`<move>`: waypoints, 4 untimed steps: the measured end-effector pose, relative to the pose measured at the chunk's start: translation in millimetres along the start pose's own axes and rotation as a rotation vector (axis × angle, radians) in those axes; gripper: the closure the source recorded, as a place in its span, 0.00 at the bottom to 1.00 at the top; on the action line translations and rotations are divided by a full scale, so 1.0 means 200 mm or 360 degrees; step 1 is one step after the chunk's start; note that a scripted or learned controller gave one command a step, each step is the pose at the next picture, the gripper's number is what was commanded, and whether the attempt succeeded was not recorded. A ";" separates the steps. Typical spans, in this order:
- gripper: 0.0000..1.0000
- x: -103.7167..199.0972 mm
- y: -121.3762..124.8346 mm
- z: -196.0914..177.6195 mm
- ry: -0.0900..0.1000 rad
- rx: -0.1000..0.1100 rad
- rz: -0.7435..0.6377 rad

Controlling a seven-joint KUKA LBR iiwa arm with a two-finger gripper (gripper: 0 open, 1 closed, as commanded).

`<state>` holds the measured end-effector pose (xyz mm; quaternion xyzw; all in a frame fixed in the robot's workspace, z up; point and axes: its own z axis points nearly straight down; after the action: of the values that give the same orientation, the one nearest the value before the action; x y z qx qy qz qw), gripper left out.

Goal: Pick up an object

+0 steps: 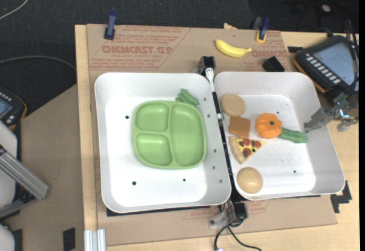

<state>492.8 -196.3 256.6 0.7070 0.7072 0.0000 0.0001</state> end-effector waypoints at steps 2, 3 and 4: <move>0.00 0.41 0.12 0.87 0.0009 0.0005 -0.0016; 0.00 0.51 0.36 0.86 -0.0003 -0.0006 -0.0005; 0.00 1.03 0.58 0.32 0.0001 -0.0023 -0.0016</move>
<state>608.2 9.3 192.2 0.7036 0.7106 0.0054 0.0050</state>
